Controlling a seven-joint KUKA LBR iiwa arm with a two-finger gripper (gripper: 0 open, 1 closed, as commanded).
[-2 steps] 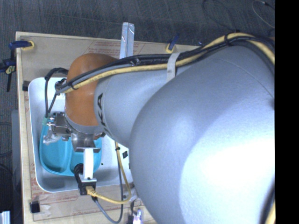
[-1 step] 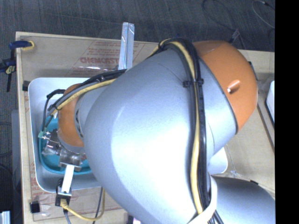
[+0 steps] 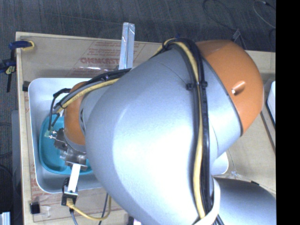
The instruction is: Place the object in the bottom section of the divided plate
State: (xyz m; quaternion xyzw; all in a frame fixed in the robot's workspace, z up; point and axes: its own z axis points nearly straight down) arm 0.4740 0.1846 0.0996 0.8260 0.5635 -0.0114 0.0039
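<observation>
The grey arm looms over the left white bin on the pale bench, dark carpet beyond. A blue divided plate peeks out beneath — claw state and object hidden, cannot tell.

Divided plate in left bin; arm above, covering most.

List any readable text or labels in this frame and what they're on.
Red print on the clear sheet on the bench behind the white bin: several lines, blurred and seemingly reversed, not readable.
No lettering seen on the arm, the blue divided plate or the bin.
</observation>
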